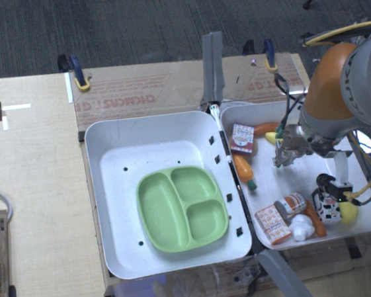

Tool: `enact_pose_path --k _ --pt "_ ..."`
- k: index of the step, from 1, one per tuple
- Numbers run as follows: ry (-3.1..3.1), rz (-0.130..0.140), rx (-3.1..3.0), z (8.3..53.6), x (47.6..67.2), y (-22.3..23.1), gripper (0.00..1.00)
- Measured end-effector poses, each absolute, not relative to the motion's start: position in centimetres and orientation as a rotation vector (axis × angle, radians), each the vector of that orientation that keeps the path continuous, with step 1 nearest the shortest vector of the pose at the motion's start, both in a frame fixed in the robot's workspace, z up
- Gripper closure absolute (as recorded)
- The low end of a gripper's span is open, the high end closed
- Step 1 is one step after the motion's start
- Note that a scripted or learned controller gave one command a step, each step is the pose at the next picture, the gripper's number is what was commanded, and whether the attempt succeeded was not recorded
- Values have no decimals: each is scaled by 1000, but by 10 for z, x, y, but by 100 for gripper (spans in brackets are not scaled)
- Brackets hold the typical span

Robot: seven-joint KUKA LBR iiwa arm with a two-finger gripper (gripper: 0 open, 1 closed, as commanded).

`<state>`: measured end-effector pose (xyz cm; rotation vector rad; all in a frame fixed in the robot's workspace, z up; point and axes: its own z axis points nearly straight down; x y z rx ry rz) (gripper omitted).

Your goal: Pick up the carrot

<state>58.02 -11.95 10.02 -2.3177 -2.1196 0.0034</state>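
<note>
The carrot [242,168] is orange with a green stub at its near end. It lies lengthwise along the left wall of the right bin [370,220], just below a small red and white box [242,138]. My gripper [282,156] hangs over the middle of the right bin, a short way to the right of the carrot and apart from it. It points down at the bare bin floor. Nothing shows in its grasp.
The left bin [110,186] holds a green divided plate [182,208]. The right bin also holds an orange piece [266,128], a yellow piece [271,138], a cracker box [272,224], a small can [293,203], a white lump [302,229] and a black-and-white toy [325,203] beside a yellow fruit [348,211].
</note>
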Motion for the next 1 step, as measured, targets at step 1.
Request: enact_pose_path --k 1 --pt "-2160 3 -2280 191 547 -72 100"
